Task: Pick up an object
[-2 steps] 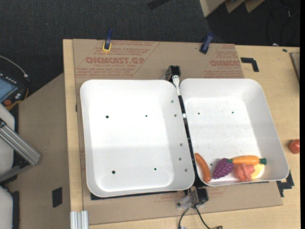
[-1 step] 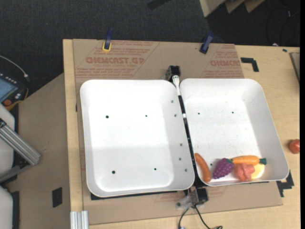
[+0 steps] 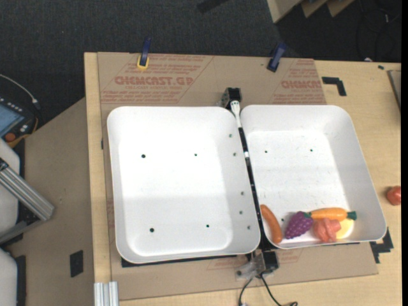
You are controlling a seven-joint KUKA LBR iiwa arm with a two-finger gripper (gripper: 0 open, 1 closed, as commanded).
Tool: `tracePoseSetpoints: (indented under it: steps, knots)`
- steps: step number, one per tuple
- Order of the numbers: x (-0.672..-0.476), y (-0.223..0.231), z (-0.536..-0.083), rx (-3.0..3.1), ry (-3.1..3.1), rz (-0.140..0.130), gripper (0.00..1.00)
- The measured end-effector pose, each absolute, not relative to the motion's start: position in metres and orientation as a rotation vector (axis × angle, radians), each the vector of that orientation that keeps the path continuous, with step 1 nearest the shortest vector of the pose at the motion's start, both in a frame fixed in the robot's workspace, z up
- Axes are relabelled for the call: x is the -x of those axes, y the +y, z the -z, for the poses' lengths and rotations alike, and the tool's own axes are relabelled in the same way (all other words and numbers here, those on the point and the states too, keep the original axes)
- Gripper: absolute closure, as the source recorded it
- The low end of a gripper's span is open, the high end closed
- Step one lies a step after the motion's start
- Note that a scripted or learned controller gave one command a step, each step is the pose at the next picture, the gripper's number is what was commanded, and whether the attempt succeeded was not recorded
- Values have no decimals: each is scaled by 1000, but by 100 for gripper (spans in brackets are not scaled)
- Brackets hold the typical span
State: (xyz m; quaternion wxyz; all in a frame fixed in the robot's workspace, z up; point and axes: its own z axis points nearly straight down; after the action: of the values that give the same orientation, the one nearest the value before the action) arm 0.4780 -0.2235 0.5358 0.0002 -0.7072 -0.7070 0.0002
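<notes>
Cardboard brown covers the counter [image 3: 191, 85] before me, a sheet printed in faded red with "CHEMCAST" readable at the upper left and again, cut off, at the upper right; the smaller print under it is too faint for me to read. Two clips hold its far edge, a yellow-and-blue clip [image 3: 144, 57] and a blue clip [image 3: 276, 57]. On the sheet lie two shallow white bins side by side: the left bin [image 3: 121, 190] with only small dark dots on its floor, and the right bin [image 3: 357, 145] holding all the toys, huddled along its near edge. Largest to smallest there: an orange carrot [image 3: 331, 213] with a green tip, a red-orange sausage-shaped piece [image 3: 271, 224] by the inner wall, a purple grape bunch [image 3: 298, 225], a pink piece [image 3: 325, 230] touching something pale yellow [image 3: 345, 229]. A small red object [image 3: 394, 196] sits outside on the counter's right edge. Of my pincer, I cannot tell its state.
</notes>
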Motion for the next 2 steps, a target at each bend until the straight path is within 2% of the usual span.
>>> tracePoseSetpoints:
  steps: [2]
  knots:
    - [-479, -224, -535, 2221, -2223, -1, 100]
